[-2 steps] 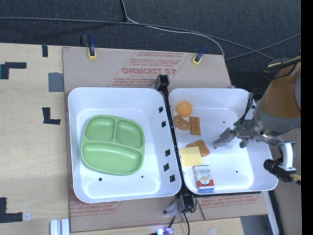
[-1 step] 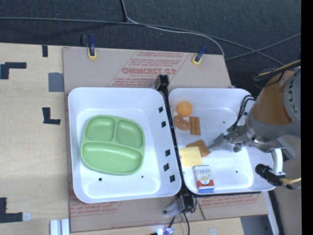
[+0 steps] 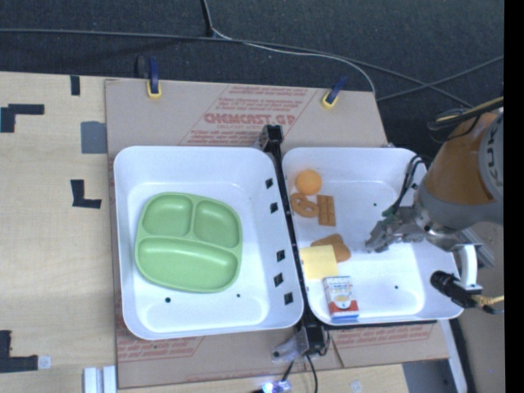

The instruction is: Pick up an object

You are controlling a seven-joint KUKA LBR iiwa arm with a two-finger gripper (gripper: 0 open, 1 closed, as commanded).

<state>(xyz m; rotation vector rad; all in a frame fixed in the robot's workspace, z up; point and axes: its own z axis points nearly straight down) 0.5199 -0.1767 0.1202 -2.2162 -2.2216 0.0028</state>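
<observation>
A pale green divided plate (image 3: 189, 241), an orange ball (image 3: 308, 180), a yellow block (image 3: 318, 262), white bins (image 3: 196, 158).

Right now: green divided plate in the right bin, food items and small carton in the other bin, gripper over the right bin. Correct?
One error: the green divided plate lies in the left bin, not the right. The camera view shows the food items and small carton in the right bin, with the gripper over that bin.

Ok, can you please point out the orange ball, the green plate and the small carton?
Orange ball (image 3: 308, 181), camera view, the middle of its top side.
Green plate (image 3: 189, 242), camera view, the long lower compartment's floor.
Small carton (image 3: 340, 295), camera view, the middle of its upward face.
</observation>
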